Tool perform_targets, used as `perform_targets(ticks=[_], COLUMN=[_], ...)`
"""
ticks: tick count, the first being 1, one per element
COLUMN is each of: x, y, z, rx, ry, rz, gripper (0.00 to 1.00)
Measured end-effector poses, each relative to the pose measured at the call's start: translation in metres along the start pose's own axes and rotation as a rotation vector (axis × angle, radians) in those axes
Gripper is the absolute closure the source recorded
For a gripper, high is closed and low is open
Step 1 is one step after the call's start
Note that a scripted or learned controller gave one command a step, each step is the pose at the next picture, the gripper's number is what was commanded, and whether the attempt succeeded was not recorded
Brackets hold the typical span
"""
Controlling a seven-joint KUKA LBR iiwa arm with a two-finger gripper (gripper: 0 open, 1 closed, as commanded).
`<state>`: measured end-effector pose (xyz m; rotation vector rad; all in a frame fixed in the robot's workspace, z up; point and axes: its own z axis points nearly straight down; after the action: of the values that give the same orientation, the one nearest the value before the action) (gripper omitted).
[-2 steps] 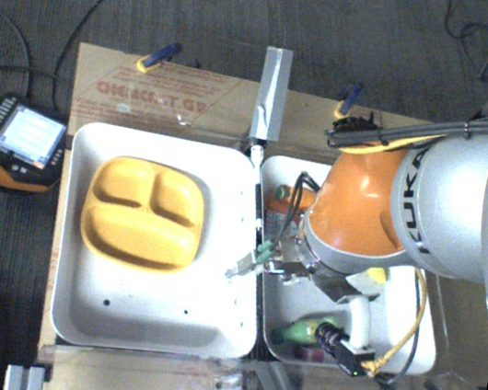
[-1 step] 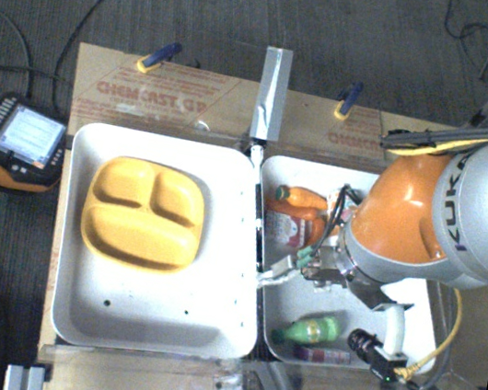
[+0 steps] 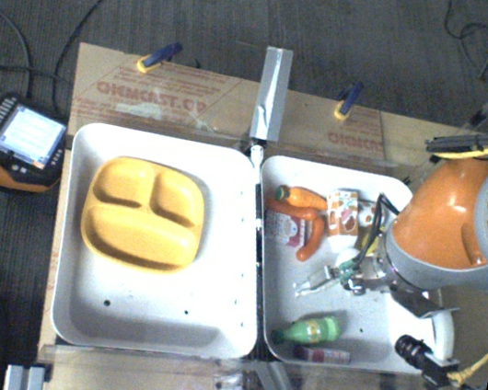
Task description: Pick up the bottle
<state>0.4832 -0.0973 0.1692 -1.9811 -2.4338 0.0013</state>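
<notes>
Firstly, materials: the two bins are smooth white plastic with rounded corners, and they sit on a flat brown cardboard sheet [image 3: 195,101] with red print.
Left bin [image 3: 62,298]: it holds one yellow tray [image 3: 145,212], glossy, rounded, with three shallow compartments.
Right bin [image 3: 377,339]: it holds several small things near the gripper.
Bottle [image 3: 312,329]: green, translucent, long and round; it lies on its side near the front wall of the right bin, below the gripper and apart from it.
Pink stick [image 3: 322,353]: thin, it lies just in front of the bottle, along the same wall.
Carrot [image 3: 301,197]: orange with a green end, it lies at the back of the right bin.
Red sausage shape [image 3: 310,232]: curved and smooth, just beside the carrot, above and left of the gripper.
Small carton [image 3: 342,210]: printed box, right of the carrot.
Arm: the orange band [image 3: 441,219] is big and shiny; the wrist leans over the right part of the right bin.
Gripper [image 3: 322,281]: the metal fingers point left toward the bin's middle, slightly apart, and nothing sits between them.
Pendant [image 3: 17,143]: orange and black, with a lit screen, well left of the left bin on the dark carpet.
</notes>
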Motion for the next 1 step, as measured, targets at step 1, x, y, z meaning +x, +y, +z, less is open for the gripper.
perform_targets(ticks=[1], x=[-0.0423], y=[-0.0053], z=[0.0801], rx=[-0.010], ry=[-0.004], rz=[-0.173], gripper=[0.00])
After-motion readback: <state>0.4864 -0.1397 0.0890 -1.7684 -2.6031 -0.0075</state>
